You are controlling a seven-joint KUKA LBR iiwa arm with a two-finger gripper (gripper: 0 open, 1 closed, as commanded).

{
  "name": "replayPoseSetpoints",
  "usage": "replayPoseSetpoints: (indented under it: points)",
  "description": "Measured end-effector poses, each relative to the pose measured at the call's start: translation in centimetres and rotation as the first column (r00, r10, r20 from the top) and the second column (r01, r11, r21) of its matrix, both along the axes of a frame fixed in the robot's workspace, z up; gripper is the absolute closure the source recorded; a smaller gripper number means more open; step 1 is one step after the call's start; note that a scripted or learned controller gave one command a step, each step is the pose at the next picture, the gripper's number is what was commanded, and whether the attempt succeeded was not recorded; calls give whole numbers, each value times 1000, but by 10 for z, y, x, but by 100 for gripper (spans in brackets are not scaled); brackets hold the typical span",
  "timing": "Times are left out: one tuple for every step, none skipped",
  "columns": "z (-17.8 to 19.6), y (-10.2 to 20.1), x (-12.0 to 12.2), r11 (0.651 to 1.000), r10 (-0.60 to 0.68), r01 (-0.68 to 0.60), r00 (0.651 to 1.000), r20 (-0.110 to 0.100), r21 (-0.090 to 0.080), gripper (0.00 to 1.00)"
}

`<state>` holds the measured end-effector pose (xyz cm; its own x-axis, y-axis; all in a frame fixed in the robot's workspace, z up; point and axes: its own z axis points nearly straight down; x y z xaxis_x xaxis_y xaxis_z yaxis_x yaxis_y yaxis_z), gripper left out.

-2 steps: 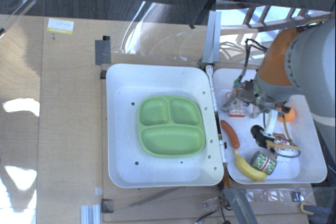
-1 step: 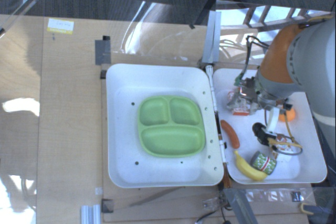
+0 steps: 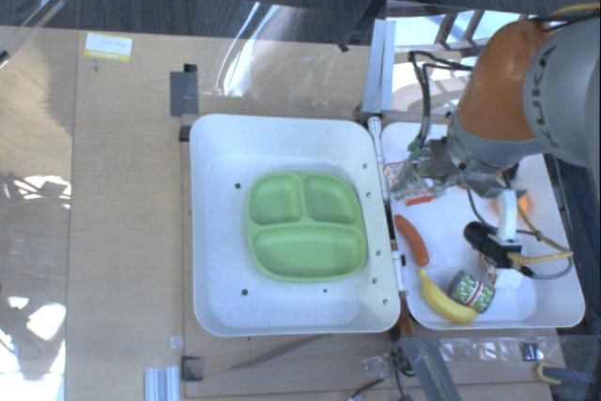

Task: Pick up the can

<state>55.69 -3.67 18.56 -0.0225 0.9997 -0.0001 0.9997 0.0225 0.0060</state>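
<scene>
In right bin (image 3: 549, 300) — can (image 3: 471, 292) beside banana (image 3: 441, 298); end effector (image 3: 423, 172) apart — opening unclear.

Nothing was legible at my bench (image 3: 113, 221): the yellow sticker (image 3: 108, 46) at its upper left and the can (image 3: 471, 292), green-labelled, bore print too small to read.

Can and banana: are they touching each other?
Touching. The camera view shows the can resting against the banana, with no gap between them.
</scene>
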Motion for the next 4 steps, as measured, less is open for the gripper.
replayPoseSetpoints:
  points:
    - [-2, 91, -19, 1000, 28, -28, 1000, -3, 0, 100]
    - [6, -37, 17, 982, 189, -189, 982, 0, -2, 100]
    - [-97, -91, -28, 999, -40, 40, 999, 7, -2, 100]
    - [0, -5, 22, 1000, -22, 22, 1000, -1, 0, 100]
